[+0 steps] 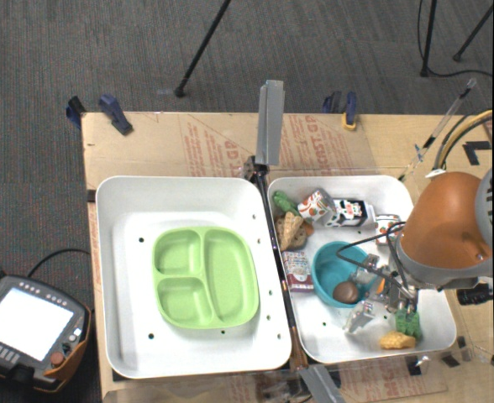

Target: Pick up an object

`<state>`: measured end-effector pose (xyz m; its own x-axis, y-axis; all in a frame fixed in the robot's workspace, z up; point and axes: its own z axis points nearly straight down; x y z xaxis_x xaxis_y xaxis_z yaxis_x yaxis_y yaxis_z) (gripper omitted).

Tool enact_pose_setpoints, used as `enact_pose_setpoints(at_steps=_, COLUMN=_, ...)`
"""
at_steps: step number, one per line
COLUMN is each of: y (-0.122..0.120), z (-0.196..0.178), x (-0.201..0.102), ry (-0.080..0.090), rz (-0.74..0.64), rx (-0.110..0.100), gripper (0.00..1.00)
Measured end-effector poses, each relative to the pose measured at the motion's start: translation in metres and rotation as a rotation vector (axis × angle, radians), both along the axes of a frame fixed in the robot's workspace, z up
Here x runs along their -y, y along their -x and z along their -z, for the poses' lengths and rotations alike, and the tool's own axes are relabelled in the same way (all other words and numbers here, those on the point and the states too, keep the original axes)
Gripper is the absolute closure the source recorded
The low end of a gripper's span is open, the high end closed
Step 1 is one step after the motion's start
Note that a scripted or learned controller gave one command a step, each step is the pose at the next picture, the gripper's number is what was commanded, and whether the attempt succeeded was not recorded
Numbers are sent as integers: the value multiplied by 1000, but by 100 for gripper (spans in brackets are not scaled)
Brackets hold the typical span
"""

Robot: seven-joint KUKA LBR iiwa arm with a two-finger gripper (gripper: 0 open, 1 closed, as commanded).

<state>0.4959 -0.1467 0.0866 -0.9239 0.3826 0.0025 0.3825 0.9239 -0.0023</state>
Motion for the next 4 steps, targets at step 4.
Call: enact_pose_setpoints(at_steps=4, y=-61, z=-1, x=8, ry=0, rz=100, rx=1, gripper=0)
